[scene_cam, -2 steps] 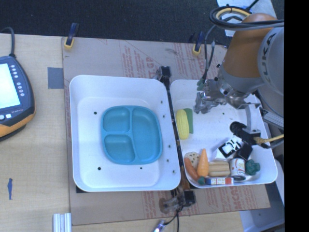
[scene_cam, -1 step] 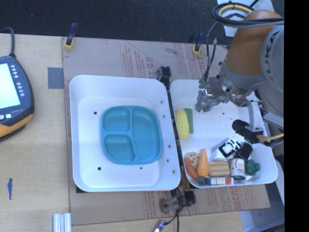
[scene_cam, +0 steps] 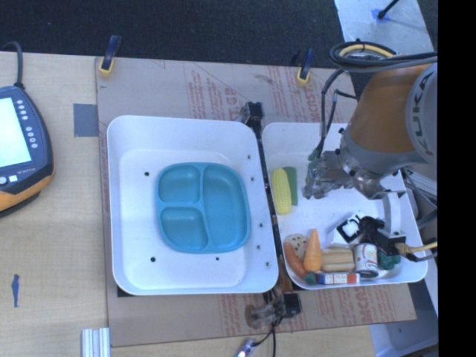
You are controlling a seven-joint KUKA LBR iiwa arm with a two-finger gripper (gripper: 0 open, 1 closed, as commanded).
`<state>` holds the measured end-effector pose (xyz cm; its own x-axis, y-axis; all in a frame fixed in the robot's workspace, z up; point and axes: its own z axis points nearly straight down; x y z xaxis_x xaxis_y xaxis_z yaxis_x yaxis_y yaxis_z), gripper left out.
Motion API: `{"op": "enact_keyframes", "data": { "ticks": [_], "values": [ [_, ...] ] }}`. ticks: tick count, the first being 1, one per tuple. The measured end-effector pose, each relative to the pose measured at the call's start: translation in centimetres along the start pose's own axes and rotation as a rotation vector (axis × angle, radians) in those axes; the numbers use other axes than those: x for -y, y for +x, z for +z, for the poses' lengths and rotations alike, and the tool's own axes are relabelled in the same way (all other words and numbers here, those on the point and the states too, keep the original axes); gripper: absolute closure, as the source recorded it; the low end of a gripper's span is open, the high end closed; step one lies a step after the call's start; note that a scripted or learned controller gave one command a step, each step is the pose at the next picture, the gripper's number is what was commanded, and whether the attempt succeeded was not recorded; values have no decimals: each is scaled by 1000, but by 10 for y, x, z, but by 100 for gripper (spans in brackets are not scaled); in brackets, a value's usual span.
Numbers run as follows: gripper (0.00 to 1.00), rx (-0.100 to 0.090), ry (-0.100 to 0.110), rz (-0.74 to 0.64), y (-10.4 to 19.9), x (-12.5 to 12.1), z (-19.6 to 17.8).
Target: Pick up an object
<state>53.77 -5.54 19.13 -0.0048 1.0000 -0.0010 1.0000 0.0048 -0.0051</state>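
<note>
Camera view, looking down on the bench at a slant. The grey arm (scene_cam: 387, 110), with its orange band, enters from the right and reaches over the right bin (scene_cam: 297, 134). The gripper (scene_cam: 321, 181) hangs above the upper middle of that bin's floor. It is just to the right of a yellow corn cob (scene_cam: 281, 190) and apart from it. Whether the pincer is released or clenched cannot be told at this angle, and nothing is seen grasped in it.

The objects that could be picked all lie in the right bin. The corn cob lies lengthwise against the bin's left wall, with a green strip along its right side. The other objects are crowded along the near edge:
- An orange carrot (scene_cam: 313, 251) stands roughly point-up in the picture.
- A pale speckled round piece (scene_cam: 296, 242) is just to the left of the carrot.
- A tan bread roll (scene_cam: 336, 259) is just to the right of the carrot.
- A small can (scene_cam: 366, 259) with a red-and-white label is beyond the roll.
- A thin multicoloured stick (scene_cam: 336, 278) lies along the near rim, below the roll.

The left bin (scene_cam: 134, 155) holds a blue plate (scene_cam: 202, 207) with three compartments, set near its centre.

Both bins rest on a cardboard sheet (scene_cam: 178, 95), which is fixed at its far edge by two clamps (scene_cam: 108, 56) (scene_cam: 303, 64). A teach pendant (scene_cam: 18, 151) with a lit screen lies at the bench's far left, well apart from the bins.
</note>
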Motion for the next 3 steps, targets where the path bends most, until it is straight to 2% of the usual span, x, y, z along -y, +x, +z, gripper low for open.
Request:
{"op": "enact_keyframes", "data": {
  "ticks": [1, 2, 3],
  "values": [
    [0, 0, -1, 0, 0, 0, 0],
    [0, 1, -1, 0, -47, 33, 35],
    [0, 0, -4, 3, -98, 9, -93]
  ]
}}
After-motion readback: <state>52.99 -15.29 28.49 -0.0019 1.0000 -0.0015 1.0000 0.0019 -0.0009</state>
